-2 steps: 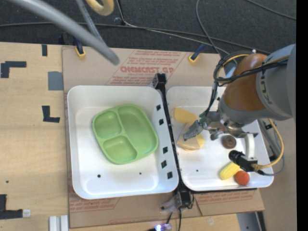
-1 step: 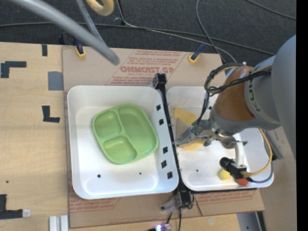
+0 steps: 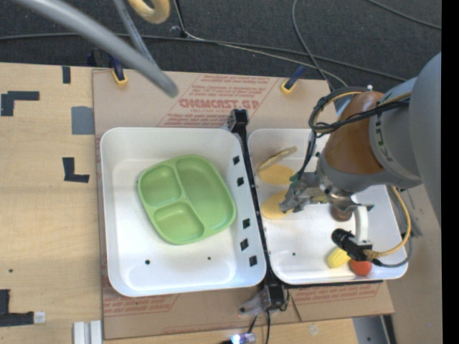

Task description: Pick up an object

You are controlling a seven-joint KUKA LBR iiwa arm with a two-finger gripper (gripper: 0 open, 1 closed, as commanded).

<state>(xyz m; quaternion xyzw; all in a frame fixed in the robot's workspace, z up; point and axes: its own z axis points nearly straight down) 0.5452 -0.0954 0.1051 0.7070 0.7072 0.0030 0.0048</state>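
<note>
Three yellowish bits sit by the gripper (image 3: 292, 201) in the right bin (image 3: 315, 276): a flat yellow lump (image 3: 271, 208) touching or just beside the jaws on their wall side, a yellow wedge (image 3: 275, 173) just past it, and a tan strip (image 3: 280, 154) further off the same way. I can't tell if the jaws are released or clenched, they're too small and shadowed, and I see nothing clearly held. My guess is the lump is the target. It looks low and flat, so the jaws may close over it and come up bare, or just shove it into the wall shared with the left bin (image 3: 115, 192). That wall is close to the jaws, so a slightly off descent could clip it. The wedge is near enough to get nudged or pinched along. Behind the jaws, under the wrist, a small yellow piece (image 3: 335, 259) and an orange ball (image 3: 361, 267) lie near the rim, where an arm swing could knock them. The green plate (image 3: 188, 199) is well apart across the wall, no concern.
</note>
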